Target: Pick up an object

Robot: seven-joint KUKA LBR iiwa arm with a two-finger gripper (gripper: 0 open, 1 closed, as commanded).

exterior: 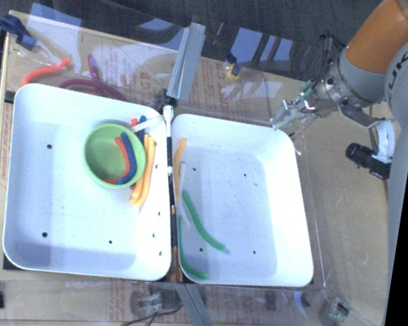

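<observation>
My gripper [286, 118] hangs over the far right corner of the right bin [285, 233], its thin fingers pointing down-left with nothing visible between them. In the right bin lie a long green strip [202, 223], another green piece [190, 262] along the near left wall, and an orange stick [179, 156] by the left wall. The left bin [42, 217] holds a green bowl [104, 152] with red and blue curved pieces inside, and orange strips [144, 176] at its right side.
A grey metal post [186, 60] stands behind the gap between the bins. Cables and a red tube [85, 86] lie on the bench behind the left bin. The arm's body fills the upper right.
</observation>
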